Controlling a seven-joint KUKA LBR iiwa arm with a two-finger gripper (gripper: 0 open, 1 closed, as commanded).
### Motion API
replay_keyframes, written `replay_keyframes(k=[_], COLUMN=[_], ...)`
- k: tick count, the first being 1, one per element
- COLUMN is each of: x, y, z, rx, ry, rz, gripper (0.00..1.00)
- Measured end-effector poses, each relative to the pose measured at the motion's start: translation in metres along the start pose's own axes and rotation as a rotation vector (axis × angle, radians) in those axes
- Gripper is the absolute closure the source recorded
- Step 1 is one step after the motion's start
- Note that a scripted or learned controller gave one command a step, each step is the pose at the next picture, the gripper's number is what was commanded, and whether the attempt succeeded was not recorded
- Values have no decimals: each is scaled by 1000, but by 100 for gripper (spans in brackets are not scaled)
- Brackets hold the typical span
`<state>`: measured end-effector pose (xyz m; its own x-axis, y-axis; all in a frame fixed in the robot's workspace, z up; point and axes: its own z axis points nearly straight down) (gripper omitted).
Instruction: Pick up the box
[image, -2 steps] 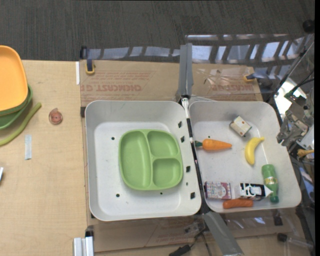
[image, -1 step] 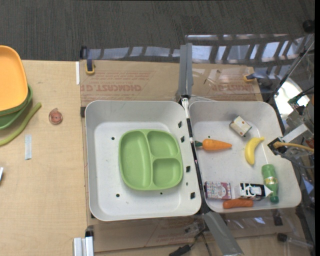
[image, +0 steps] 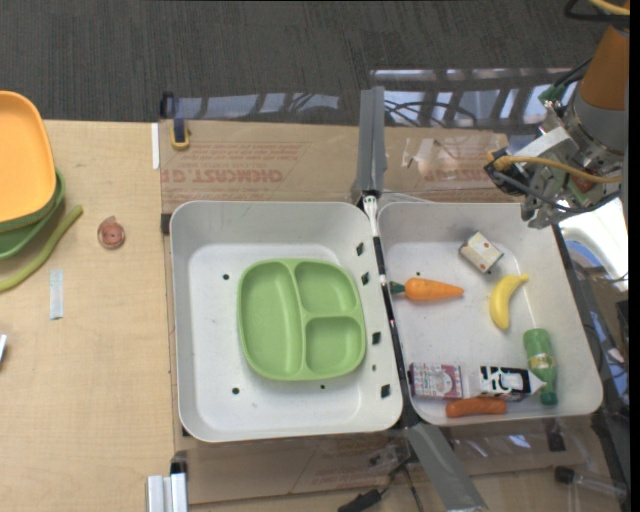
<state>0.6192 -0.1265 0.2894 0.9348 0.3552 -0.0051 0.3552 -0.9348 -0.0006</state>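
Note:
A small white and tan box (image: 481, 252) lies tilted in the upper part of the right bin (image: 578, 330). A flat pink box (image: 436, 380) rests near that bin's front wall, next to a black and white carton (image: 505, 380). My gripper (image: 541, 200) hangs above the right bin's far right corner, up and to the right of the small box and apart from it. Cables and wrist hardware crowd around the gripper. Nothing shows in its grasp.
The right bin also holds a carrot (image: 432, 290), a banana (image: 505, 299), a green bottle (image: 540, 362) and an orange sausage (image: 476, 407). A green divided plate (image: 302, 319) lies in the left bin (image: 200, 300). An orange plate (image: 22, 155) sits at the bench's far left.

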Motion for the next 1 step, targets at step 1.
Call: replay_keyframes(k=[1], x=[-146], y=[-15], z=[25], rx=[0], ry=[0], rz=[150], gripper=[100])
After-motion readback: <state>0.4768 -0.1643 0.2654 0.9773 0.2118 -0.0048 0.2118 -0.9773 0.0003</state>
